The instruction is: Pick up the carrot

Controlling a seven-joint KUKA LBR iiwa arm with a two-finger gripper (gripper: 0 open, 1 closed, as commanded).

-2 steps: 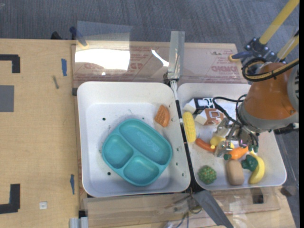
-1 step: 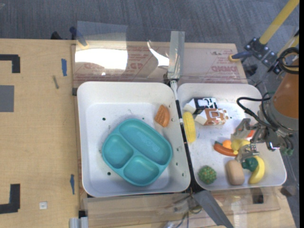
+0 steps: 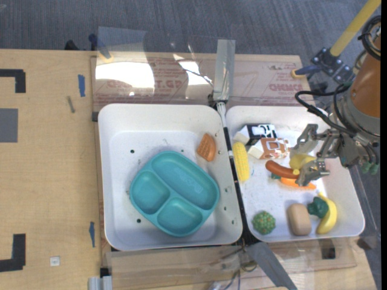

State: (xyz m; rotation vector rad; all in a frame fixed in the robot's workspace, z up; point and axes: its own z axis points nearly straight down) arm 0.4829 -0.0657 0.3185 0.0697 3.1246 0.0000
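The gripper (image 3: 314, 157) is hovering low over the right bin (image 3: 357, 222), and whether it is grasping anything I cannot tell from this angle. The carrot (image 3: 297, 184) is lying right beneath it, a slim, smooth orange taper with its long axis running left-right, pressed against the glossy red sausage (image 3: 281, 169) on its upper-left side. Nearby are sitting a ribbed corn cob (image 3: 241, 161), a bumpy green broccoli (image 3: 263, 222) and a curved banana (image 3: 328, 217).

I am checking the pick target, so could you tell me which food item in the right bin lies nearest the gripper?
The carrot, the thin orange piece right beside the gripper; the corn and broccoli lie farther left.
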